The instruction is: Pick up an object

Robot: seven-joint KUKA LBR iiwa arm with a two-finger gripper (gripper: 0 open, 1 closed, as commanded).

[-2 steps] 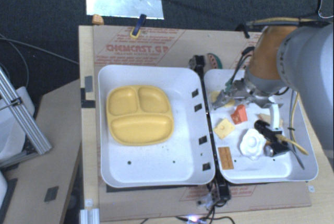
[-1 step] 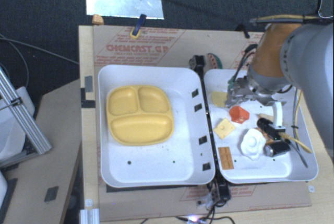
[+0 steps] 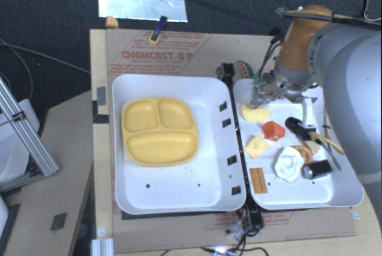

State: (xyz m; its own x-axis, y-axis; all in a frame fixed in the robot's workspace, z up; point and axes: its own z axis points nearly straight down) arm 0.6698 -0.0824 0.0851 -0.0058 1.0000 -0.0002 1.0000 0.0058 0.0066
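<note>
**A:** Status on the pick?

**B:** Not done, as far as I can judge. Gripper [image 3: 261, 95] is low over the far left corner of the right bin [image 3: 298, 194], arm reaching in from the right. Nothing visibly lifted or carried.

**A:** Gripper apart or together?

**B:** Cannot tell. The tip is small and cluttered from this angle.

**A:** Likeliest target?

**B:** Pale yellow piece [image 3: 254, 113], lying on the bin floor just beside the gripper tip, on its near side. Touching or apart, can't say. It looks at rest on the floor, not raised.

**A:** Other candidates?

**B:** All in the same bin, nearer the camera: red piece [image 3: 274, 130] next to the pale yellow one, yellow wedge [image 3: 256, 146] below that, white lump [image 3: 289, 165] toward the middle, brown tab [image 3: 258, 180] flat against the left wall. Close-packed, so a stray bump is a risk.

**A:** Left bin?

**B:** Left bin [image 3: 173, 189] holds a yellow divided plate [image 3: 160, 129], well apart from the gripper. Not in play, I'd guess.

**A:** What remains?

**B:** My reading: approach looks about complete. A sure clamp on one item and the lift clear of the bin are both left to do.
</note>
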